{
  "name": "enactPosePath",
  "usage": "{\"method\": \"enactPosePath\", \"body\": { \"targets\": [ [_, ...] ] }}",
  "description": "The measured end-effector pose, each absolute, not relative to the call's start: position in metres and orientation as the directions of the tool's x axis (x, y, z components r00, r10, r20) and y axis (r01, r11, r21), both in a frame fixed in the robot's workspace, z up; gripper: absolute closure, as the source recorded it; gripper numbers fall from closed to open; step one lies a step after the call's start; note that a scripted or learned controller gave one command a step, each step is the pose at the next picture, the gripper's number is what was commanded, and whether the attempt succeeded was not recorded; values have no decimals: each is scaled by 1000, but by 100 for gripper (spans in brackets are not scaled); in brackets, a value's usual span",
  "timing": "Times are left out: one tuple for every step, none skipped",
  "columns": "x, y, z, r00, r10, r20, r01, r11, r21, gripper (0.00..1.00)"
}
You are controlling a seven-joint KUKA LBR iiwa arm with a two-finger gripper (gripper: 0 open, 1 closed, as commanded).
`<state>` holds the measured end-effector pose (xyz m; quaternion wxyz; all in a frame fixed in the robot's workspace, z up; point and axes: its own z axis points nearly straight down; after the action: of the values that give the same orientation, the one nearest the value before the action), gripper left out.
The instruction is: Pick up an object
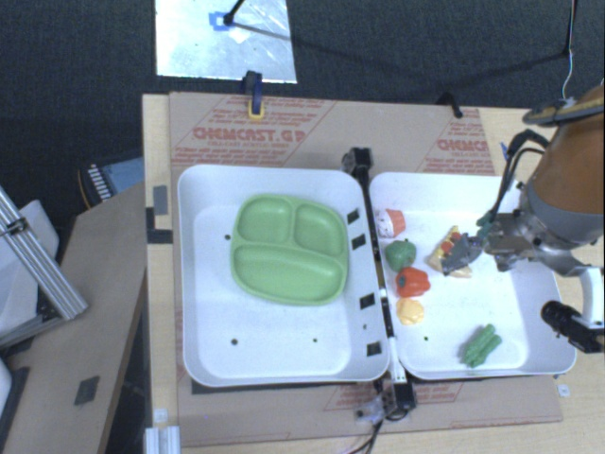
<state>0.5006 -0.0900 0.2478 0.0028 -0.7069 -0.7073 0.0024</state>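
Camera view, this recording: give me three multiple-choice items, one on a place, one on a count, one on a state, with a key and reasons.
1. Where does the green divided plate lie?
A. In the left bin
B. In the right bin
C. On the floor

2. How many compartments does the plate have?
A. One
B. Three
C. Five

3. Where is the claw now?
A. Over the left bin
B. Over the yellow and red toy in the right bin
C. Outside both bins

Key:
1 A: the plate rests inside the left bin.
2 B: two small sections above one long one.
3 B: the claw sits at the yellow and red toy inside the right bin, near the green pepper and red pepper.
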Motion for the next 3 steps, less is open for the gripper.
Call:
{"method": "enactPosePath", "body": {
  "targets": [
    [503, -90, 252, -3, 1000, -1, 1000, 3, 2, 0],
    [500, -81, 205, -2, 1000, 1, 1000, 2, -3, 0],
    [504, -87, 160, -1, 1000, 1, 1000, 1, -3, 0]
  ]
}}
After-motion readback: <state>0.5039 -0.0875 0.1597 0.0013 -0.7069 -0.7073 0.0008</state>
